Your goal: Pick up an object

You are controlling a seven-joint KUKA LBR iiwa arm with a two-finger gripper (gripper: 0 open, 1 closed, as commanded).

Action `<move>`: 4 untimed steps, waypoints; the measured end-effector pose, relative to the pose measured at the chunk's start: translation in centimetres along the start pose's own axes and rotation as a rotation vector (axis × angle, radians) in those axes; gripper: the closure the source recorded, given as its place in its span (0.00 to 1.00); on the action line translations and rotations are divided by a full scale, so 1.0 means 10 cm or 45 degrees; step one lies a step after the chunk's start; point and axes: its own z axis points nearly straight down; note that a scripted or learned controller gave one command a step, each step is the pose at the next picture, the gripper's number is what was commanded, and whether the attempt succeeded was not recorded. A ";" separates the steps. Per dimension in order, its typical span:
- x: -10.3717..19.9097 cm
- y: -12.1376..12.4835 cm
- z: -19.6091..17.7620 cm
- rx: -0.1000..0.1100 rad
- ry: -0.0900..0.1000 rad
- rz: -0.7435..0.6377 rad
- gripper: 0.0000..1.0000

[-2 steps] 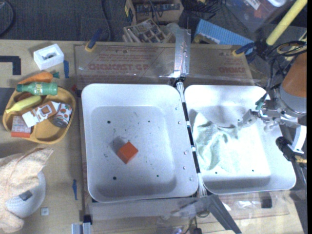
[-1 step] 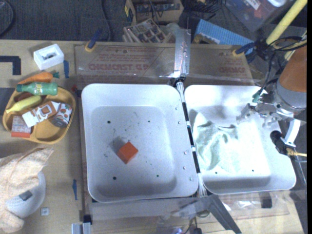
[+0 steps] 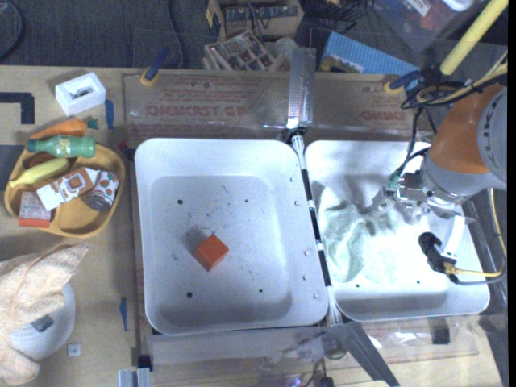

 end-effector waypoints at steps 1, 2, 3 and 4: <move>-0.39 -0.04 0.00 0.003 0.002 -0.438 0.00; -0.25 0.58 -0.07 0.002 0.000 -0.563 0.00; -0.57 -0.08 0.00 0.003 0.011 -0.541 0.00; -0.38 0.54 0.01 -0.002 -0.001 -0.704 0.00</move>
